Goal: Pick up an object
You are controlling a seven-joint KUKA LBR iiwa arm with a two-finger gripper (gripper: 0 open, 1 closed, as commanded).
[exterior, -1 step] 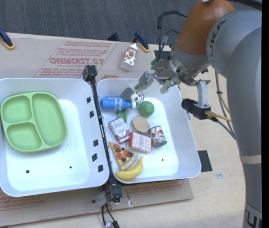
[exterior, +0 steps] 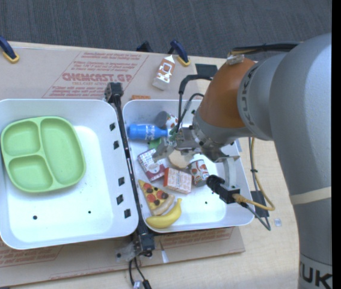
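Overhead, arm: grey, orange-banded, reached in from the right over the right white bin [exterior: 236,215].
End effector [exterior: 182,142]: low among the clutter; grip state could not be told.
Objects: blue plastic bottle [exterior: 141,131] at far left, yellow banana [exterior: 165,217] and pizza-slice toy [exterior: 155,195] near.
Left white bin [exterior: 68,221]: held a green divided plate [exterior: 41,154].

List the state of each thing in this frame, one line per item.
Gripper: down inside the right bin, fingers hidden.
Right bin: holds the toys.
Left bin: holds the green tray.
Green divided tray: lying flat, right way up.
Blue bottle: lying on its side.
Toy banana: lying by the bin's front wall.
Toy pizza slice: lying flat.
Small carton: lying on the cardboard outside the bins.
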